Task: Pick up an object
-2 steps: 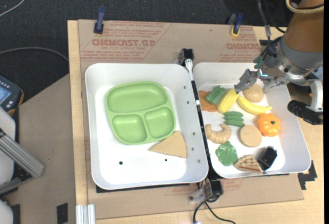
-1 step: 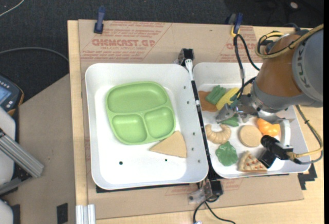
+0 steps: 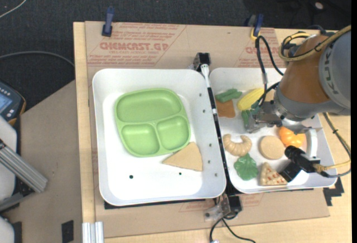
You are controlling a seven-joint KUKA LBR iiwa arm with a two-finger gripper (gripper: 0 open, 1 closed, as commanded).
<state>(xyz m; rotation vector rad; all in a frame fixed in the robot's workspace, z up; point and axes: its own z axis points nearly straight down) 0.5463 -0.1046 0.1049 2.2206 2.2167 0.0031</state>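
grey arm (image 3: 339,74), orange band (image 3: 298,77), black cables (image 3: 268,55)

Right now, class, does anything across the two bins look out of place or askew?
One thing: a tan wedge lies loose in the left bin, beside the green divided plate, not in a compartment. The other toy foods all sit in the right bin.
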